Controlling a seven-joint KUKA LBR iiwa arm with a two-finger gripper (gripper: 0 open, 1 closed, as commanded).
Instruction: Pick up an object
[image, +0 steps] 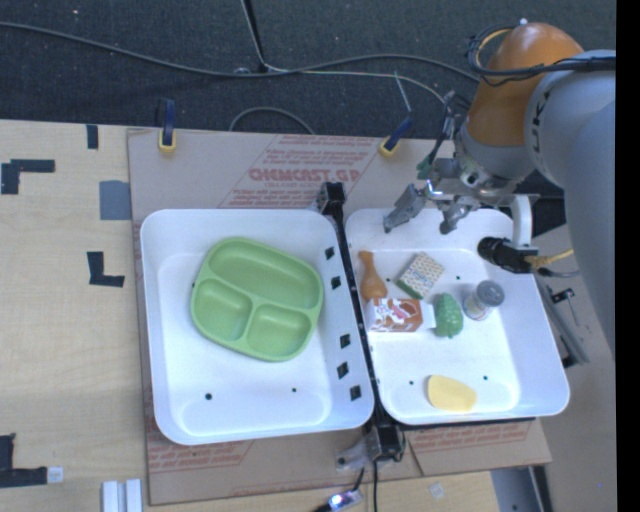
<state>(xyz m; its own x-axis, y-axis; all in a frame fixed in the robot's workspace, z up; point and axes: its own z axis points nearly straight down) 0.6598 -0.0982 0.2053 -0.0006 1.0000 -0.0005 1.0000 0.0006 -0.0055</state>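
1. Fingers (430, 208) spread apart, nothing between them, poised above the far rim of the right bin (530, 345).
2. Two dark metal prongs, one angled toward the left at (403, 212), the other toward the right near the bin's back wall.
3. Nearest object: a small square cracker-like tile (422, 273), tan with a fine grid texture, lying flat just in front of the fingers and apart from them.
4. Beside the tile on its left, an orange-brown bottle-shaped toy (372, 277), smooth, lying along the bin's left wall.
5. In front of those, a flat red-and-white packet (396, 315), glossy and printed.
6. Right of the packet, a green bumpy lump (448, 315), touching or nearly touching a small grey round can (485, 298) with a metallic top.
7. Near the front edge of the same bin, a smooth yellow oval piece (451, 393), well apart from the fingers.
8. In the left bin (165, 300), a light green plastic tray (257, 298) with three compartments and rounded corners.
9. Beneath both bins, a brown cardboard sheet (280, 170) on the pale wooden surface (60, 300).
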